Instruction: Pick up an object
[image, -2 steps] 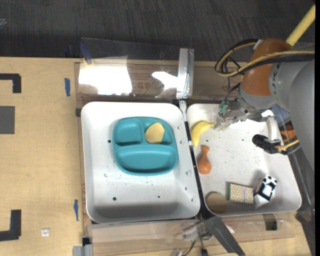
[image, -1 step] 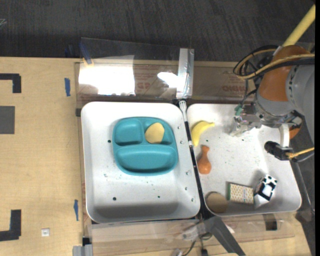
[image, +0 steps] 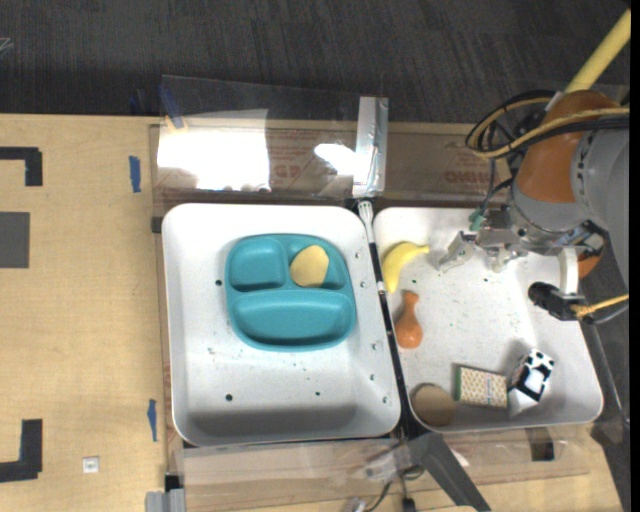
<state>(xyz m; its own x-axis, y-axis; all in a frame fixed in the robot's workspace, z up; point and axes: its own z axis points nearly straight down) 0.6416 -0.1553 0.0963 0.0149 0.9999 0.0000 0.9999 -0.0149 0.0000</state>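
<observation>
Now we hover our claw over the right bin.
We cannot tell its state; a banana lies just beside it.

A teal tray (divided) sits in the left bin, perhaps centred.

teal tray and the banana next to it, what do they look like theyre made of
The teal tray looks like molded plastic: one even color, rounded compartment walls, a soft sheen. The banana in the right bin looks like smooth toy plastic or rubber, judging by its uniform yellow with no spots, though real fruit cannot be ruled out at this size.
</observation>
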